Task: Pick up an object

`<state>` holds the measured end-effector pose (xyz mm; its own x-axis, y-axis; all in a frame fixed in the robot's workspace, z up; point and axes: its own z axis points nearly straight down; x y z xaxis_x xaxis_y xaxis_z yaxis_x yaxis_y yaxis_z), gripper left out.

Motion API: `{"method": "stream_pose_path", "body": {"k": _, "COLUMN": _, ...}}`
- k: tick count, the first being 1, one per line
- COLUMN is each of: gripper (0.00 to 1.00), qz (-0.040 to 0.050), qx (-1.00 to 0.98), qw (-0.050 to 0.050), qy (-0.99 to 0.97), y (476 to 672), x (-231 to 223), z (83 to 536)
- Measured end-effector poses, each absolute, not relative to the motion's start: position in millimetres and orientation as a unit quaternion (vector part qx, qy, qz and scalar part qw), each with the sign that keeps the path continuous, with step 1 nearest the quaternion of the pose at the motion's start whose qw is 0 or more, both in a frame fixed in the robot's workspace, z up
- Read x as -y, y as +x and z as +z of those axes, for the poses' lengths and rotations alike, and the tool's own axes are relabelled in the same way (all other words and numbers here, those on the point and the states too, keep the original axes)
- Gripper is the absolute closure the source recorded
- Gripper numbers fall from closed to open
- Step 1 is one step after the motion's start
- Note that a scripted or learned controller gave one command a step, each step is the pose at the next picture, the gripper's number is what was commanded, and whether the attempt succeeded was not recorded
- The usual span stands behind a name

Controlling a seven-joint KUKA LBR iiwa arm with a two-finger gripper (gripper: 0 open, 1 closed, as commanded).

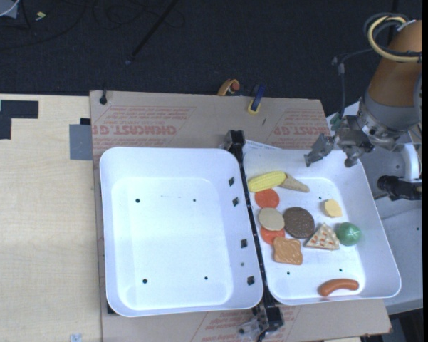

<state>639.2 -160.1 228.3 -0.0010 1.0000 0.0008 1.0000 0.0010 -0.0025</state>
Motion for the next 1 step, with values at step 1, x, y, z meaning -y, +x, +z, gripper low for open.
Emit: {"method": "stream_pose_path", "body": {"k": 1, "gripper": 0.0, "qz": 0.0017, "qx": 0.711, "qw": 0.006, "qy": -0.703, "y": 587.2, "x": 32.3, "z": 184.3}}
